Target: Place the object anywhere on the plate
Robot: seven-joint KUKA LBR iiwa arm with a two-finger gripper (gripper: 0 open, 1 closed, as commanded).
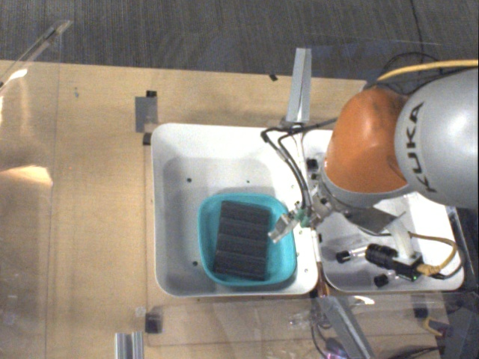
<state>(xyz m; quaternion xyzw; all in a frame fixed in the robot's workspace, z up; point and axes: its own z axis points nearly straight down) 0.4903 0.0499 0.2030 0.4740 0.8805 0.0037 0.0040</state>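
A teal plate lies in the left white bin, toward its front right. A dark ribbed rectangular block lies flat on the plate, covering most of its middle. My gripper hangs over the plate's right rim, just right of the block, reaching down from the grey and orange arm. Nothing shows between its tips.
The right white bin sits under the arm, with a black cable plug and yellow cable over its front. A metal post stands behind the bins. Wooden bench surface lies open to the left.
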